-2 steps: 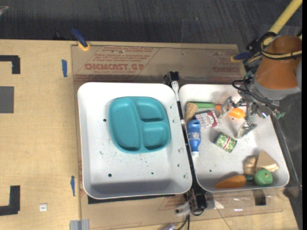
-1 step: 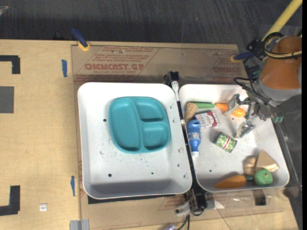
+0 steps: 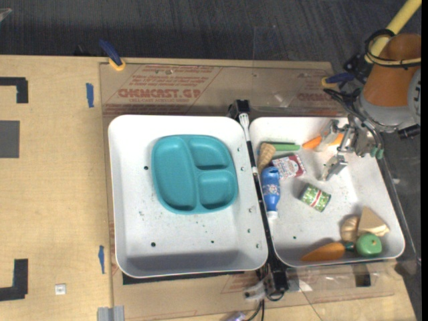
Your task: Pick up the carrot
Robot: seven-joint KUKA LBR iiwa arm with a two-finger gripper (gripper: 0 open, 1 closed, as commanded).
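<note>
A long orange carrot lies along the front wall of the right bin, beside a green round piece. A second, smaller orange carrot-like piece lies near the bin's back wall. My gripper hangs low over the back right part of this bin, just right of the small orange piece and far from the long carrot. I see nothing held in it.
The right bin also holds an ice-cream cone, a blue bottle, a small red and white packet, a green can and tan wedge pieces. A teal divided plate lies in the left bin.
</note>
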